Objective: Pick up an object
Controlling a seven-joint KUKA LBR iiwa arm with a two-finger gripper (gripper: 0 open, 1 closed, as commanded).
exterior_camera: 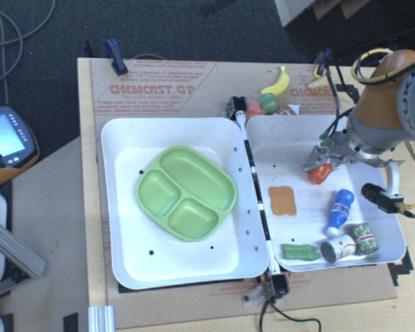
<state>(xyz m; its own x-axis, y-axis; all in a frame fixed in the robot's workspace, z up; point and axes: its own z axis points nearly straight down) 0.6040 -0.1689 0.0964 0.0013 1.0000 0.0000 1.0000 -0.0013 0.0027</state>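
My gripper (317, 163) is low in the right bin (290, 133), near its back middle. A small orange-red object (319, 174) lies right at the gripper's tip, partly covered by it. Whether it is gripped or just touched is unclear. Further forward in the same bin are a flat brown piece (282, 200), a blue bottle (340, 209) lying down, a printed can (349, 243) on its side and a green object (301, 252) at the front rim.
The left bin (124, 151) holds a green divided plate (187, 193). Behind the bins on the bench lie a yellow banana (277, 83) and a small green and red item (268, 104). The arm (384, 109) hangs over the right bin's back right corner.
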